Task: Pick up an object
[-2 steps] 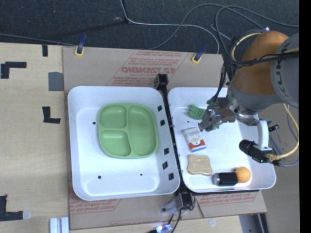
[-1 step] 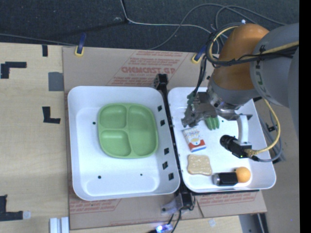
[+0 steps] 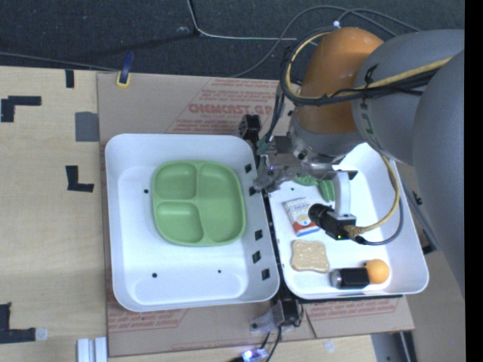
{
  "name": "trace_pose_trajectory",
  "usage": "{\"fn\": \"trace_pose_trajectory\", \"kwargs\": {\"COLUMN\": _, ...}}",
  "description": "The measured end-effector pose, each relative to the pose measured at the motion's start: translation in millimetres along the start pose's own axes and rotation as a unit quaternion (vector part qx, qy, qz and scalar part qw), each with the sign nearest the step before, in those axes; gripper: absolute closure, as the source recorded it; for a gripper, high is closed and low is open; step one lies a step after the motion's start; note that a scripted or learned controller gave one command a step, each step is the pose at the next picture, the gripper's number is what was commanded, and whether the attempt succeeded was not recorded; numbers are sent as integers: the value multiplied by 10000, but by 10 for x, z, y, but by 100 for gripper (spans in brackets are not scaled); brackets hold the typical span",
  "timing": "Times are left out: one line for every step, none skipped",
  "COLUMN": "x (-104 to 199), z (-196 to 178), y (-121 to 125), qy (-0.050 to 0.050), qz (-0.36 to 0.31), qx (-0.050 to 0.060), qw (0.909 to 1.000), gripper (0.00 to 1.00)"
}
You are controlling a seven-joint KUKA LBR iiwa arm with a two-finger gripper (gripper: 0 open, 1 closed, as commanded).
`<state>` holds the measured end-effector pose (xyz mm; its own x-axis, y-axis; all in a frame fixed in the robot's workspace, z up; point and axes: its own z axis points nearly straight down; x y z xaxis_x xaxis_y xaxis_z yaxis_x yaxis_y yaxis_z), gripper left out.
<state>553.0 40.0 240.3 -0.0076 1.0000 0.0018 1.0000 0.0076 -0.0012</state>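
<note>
While the arm [image 3: 392,81] reaches in from the right, its orange band and wrist hang over the far part of the right bin [image 3: 404,225] and hide that area. The gripper [image 3: 283,168] sits low at the bin's far left corner, close to the wall shared with the left bin [image 3: 124,202]. How far it is open cannot be told from this angle, and nothing can be seen held in it.

Left bin contents:
- One green divided plate [image 3: 198,203], lying flat near the middle, with three compartments, all bare.

Right bin contents:
- A small white carton [image 3: 299,215] with red and blue print, lying flat just in front of the gripper.
- A tan slice of toast [image 3: 310,256], lying flat just in front of the carton.
- A black block [image 3: 349,278] at the near wall, touching an orange ball [image 3: 377,271] on its right.
- A green item [image 3: 308,178], mostly hidden under the wrist; its type cannot be told.

A black fitting [image 3: 330,222] with a yellow cable [image 3: 381,228] hangs from the wrist beside the carton and loops across the bin floor. Both bins rest on a cardboard sheet [image 3: 219,104] laid over a wooden bench [image 3: 45,225].
</note>
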Motion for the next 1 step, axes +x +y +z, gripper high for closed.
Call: {"fn": "trace_pose_trajectory", "kwargs": {"x": 561, "z": 187, "y": 108, "qy": -7, "qz": 6, "qx": 9, "qw": 10000, "gripper": 100}}
